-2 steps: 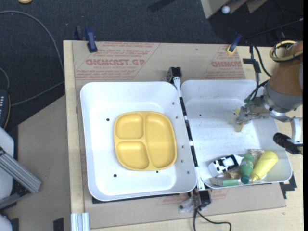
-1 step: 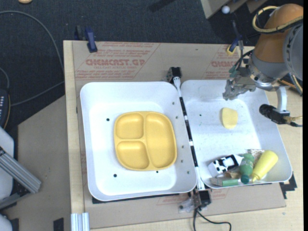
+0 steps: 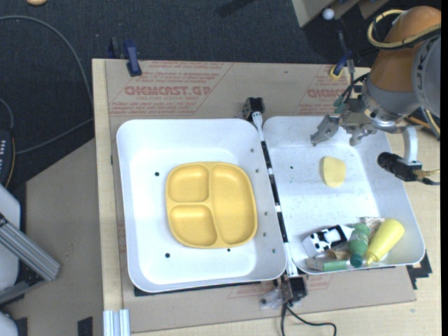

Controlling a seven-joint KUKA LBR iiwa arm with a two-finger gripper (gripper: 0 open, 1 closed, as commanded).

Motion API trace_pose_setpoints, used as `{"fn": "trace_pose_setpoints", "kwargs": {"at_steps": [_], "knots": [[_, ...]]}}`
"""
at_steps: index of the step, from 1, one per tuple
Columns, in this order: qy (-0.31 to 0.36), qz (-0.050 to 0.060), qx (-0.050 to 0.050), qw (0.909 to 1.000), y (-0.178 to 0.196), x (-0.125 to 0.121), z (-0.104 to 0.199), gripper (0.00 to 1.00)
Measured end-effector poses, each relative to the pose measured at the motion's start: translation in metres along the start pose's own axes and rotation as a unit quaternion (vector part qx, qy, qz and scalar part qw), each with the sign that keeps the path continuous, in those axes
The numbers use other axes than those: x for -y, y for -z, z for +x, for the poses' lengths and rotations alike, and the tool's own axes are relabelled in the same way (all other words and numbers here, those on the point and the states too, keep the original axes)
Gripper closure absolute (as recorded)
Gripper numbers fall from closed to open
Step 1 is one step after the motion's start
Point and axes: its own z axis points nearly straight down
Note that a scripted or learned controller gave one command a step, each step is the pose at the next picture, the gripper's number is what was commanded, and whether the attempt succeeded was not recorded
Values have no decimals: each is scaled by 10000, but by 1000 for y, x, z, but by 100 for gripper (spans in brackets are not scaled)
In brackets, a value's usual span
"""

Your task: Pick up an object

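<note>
My arm shows a rounded orange band above a grey wrist housing, with a yellow cable looped beside the orange part and thin wires trailing off its side. Its end effector is two slim grey metal fingers splayed under a pale disc-shaped flange.

Two shallow white bins are sitting side by side on the surface: the left bin and the right bin. One yellow divided plate is lying in the left bin, showing three compartments. One pale yellow piece is lying alone in the right bin. A small heap is crowding that bin's near corner: one yellow bottle-shaped item, one green item, one black-and-white item, and something low at the front that I cannot count apart. One gripper is hanging above the right bin. Two blue clamps are gripping the far edge.
</note>
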Motion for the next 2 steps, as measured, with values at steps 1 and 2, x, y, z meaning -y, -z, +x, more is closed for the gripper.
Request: {"fn": "trace_pose_setpoints", "kwargs": {"at_steps": [1, 2], "knots": [[-9, 18, -5, 10000, -71, 31, -20, 0], [-7, 0, -2, 10000, -60, 30, -20, 100]]}}
